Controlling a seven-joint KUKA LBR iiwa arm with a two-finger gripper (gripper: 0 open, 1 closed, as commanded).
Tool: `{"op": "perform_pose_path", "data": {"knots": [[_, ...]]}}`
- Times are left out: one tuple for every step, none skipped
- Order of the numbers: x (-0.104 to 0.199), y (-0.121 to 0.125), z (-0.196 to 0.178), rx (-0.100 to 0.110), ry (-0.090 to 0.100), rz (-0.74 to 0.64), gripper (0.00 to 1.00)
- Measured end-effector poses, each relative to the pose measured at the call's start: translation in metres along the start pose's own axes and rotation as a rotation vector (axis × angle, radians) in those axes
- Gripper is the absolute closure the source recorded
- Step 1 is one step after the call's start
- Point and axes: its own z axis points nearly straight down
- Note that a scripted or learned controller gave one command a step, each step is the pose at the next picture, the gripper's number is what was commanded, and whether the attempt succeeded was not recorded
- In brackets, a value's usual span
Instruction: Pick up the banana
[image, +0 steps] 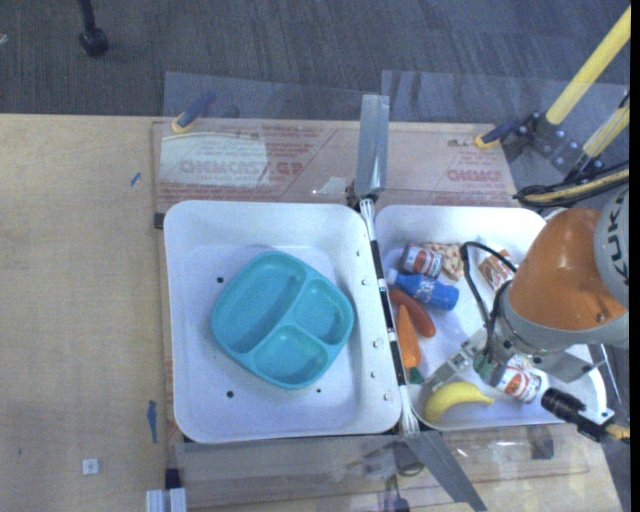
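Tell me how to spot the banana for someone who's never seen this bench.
Look in the right-hand white bin, at its near edge close to the divider. The banana lies there, just below the gripper. It is the only yellow, curved item; the nearby carrot is orange and straight.

The arm (570, 275) hides the claw's tips and the right bin's (470, 222) far corner.
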Motion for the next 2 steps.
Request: {"op": "perform_pose_path", "data": {"knots": [[0.003, 0.003, 0.0, 0.0, -0.004, -0.194, 0.0], [-0.021, 0.028, 0.001, 0.002, -0.001, 0.103, 0.0]]}}
